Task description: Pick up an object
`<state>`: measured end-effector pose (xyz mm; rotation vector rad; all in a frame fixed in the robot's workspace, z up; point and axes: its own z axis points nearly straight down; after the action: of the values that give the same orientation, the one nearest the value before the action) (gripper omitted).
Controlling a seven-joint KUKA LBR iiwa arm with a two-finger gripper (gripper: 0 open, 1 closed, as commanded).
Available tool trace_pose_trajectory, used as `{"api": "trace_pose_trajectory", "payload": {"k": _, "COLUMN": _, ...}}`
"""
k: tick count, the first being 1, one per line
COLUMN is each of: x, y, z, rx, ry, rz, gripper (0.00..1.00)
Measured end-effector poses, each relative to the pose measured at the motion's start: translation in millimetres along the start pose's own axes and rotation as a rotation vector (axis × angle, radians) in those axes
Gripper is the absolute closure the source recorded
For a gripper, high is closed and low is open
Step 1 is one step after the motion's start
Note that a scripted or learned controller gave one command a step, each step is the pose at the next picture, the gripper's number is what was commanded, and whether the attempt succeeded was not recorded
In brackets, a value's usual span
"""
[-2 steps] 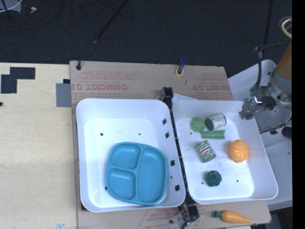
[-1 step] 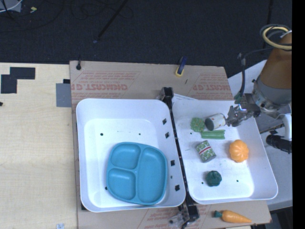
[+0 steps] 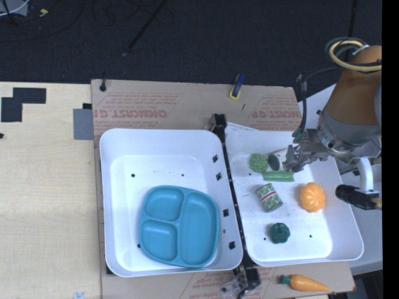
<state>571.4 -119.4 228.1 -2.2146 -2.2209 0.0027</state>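
A: Quick pass. Where was the tool [image 3: 292, 159]?

B: Low in the right bin [image 3: 349, 245], up at about 11 o'clock of that bin's floor. The arm [image 3: 352, 98] came in from 3 o'clock. Couldn't tell if the tool was wide or narrow; too small and dark.

A: Holding anything?

B: Nothing visible between its tips. It sat just beside a dark grey lump [image 3: 274, 162] and the green leafy piece [image 3: 259, 162], right above a flat green stick [image 3: 278, 176].

A: Other candidates?

B: Small can with a green label [image 3: 269, 197] at bin centre, orange pumpkin [image 3: 312, 197] at 3 o'clock of the can, dark green broccoli [image 3: 279, 232] at 6 o'clock. A carrot [image 3: 302, 283] lay outside on the counter [image 3: 50, 198], at 6 o'clock past the bin's rim. Left bin [image 3: 115, 167] had a blue divided plate [image 3: 179, 225].

A: Target?

B: My guess is the grey lump or the stick, being nearest.

A: Risks?

B: Three pieces crowded together there. Closing could catch two, or push the lump into the leafy piece and come up with nothing. The stick looked flat, so tips might skate over it. Also close to the bin's divider wall side, so a nudge could pin things there.
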Motion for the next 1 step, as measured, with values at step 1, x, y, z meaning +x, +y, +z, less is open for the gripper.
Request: {"api": "trace_pose_trajectory", "payload": {"k": 1, "x": 50.6, "y": -19.0, "z": 11.9, "rx": 0.002, "ry": 0.000, "rz": 0.000, "gripper": 1.00}}
